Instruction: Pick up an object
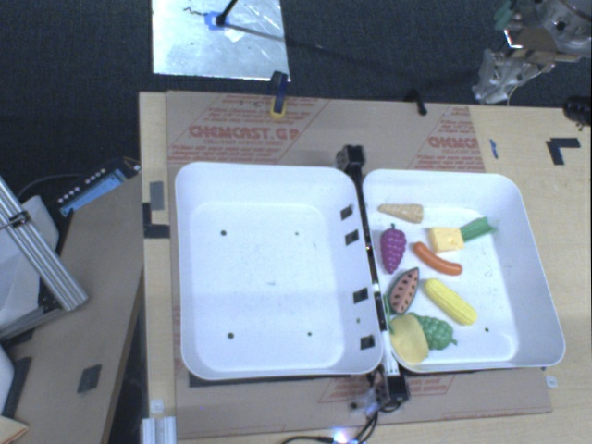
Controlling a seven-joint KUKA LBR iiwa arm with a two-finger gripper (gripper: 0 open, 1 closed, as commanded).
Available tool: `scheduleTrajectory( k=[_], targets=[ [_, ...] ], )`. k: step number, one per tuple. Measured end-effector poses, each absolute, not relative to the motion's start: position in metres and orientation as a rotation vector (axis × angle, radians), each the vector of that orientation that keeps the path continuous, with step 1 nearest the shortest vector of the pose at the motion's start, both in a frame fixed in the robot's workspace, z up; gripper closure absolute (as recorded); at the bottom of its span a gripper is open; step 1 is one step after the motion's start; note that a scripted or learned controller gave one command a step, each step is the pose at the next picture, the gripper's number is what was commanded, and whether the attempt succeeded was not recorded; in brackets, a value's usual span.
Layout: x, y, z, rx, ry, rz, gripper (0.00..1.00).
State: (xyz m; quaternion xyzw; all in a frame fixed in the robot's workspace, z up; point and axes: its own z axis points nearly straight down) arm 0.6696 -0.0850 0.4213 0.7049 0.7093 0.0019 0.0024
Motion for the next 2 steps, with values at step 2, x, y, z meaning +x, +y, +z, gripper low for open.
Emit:
scheduleTrajectory(
  k=[2],
  targets=[
    [0.648,-0.093,0.536,2.213,2.224,0.003,1.0]
  ],
)
